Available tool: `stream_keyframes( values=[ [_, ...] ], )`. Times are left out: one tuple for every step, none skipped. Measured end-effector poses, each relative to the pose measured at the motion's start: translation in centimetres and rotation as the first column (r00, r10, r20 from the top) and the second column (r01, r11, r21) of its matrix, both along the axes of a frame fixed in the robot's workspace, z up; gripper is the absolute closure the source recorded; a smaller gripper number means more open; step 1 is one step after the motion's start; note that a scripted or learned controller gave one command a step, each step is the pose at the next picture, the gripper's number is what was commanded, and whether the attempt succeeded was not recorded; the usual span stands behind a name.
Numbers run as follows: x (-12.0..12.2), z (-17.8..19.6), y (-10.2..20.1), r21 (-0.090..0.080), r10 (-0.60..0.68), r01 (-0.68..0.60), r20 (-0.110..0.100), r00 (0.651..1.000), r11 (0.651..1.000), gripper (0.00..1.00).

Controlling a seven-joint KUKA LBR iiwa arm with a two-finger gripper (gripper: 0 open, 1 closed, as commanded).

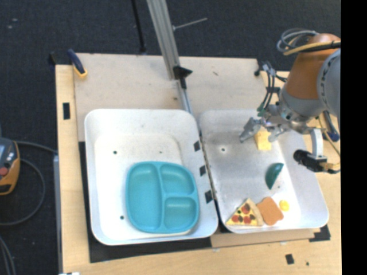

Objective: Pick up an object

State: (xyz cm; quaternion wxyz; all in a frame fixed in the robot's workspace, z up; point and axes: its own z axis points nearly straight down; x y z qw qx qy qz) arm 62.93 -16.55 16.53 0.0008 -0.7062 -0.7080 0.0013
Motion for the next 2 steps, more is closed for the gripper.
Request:
stream_keyframes(
  values=[
    [0.9, -5.3, -0.5, -0.001, -0.001, 0.001, 0.001, 1.000, 1.000, 0.00],
    [1.0, -3.8, -0.7, -0.003, -0.001, 0.001, 0.008, 1.000, 1.000, 1.00]
  ],
)
